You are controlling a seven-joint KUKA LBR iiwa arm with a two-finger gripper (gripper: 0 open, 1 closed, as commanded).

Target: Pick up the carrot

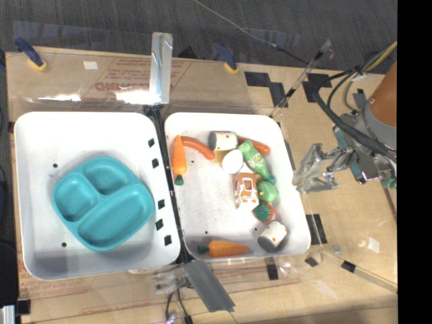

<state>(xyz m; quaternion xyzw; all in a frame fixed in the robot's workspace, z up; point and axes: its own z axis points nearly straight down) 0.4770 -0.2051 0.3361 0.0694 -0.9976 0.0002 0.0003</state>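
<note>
Carrot (pixel 178 159) lay untouched at the right bin's (pixel 202 221) left wall; the claw (pixel 316 173) hung outside, spread wide and empty, so the pick remained undone.

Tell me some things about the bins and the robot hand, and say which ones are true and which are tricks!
1. The blue plate sits in the left bin. True.
2. The gripper is holding a carrot. False: it hangs outside the right bin, over the bench, with nothing between its fingers.
3. A carrot lies by the right bin's left wall. True.
4. The blue plate has toys on it. False: its compartments are bare.
5. Another carrot lies near the right bin's front edge. True.
</note>
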